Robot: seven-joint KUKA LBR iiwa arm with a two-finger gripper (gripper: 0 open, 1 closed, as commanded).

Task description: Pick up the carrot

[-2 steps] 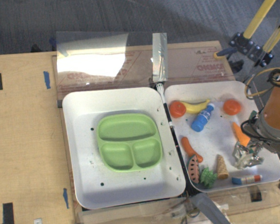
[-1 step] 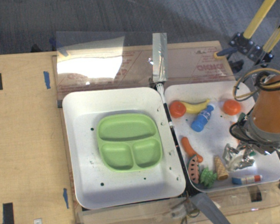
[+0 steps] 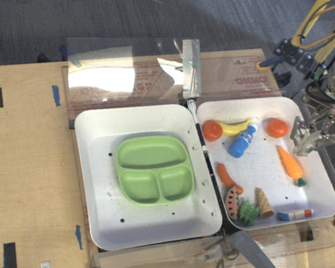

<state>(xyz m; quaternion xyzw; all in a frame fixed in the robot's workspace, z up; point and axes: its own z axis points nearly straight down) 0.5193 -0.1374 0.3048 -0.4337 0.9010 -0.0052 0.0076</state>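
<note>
While the gripper (image 3: 310,137) hovers over the right edge of the right bin (image 3: 330,195), just up and right of the carrot (image 3: 290,163), its metal fingers are a tangle against the rim, and I cannot tell how far apart they stand; nothing shows between them. The carrot lies on the bin floor at the right of the frame, orange, green stub toward the bottom. An orange ball (image 3: 277,128) sits just above it. Further left in the same bin are a second ball (image 3: 212,130), a banana (image 3: 235,127) and a blue bottle (image 3: 241,141), close together. Lower down lie a sausage (image 3: 226,174), a melon slice (image 3: 232,202), a green toy (image 3: 248,212), a cone (image 3: 263,202) and a marker (image 3: 294,214). In the left bin (image 3: 96,183) rests a green tray (image 3: 155,169) with three compartments.
</note>
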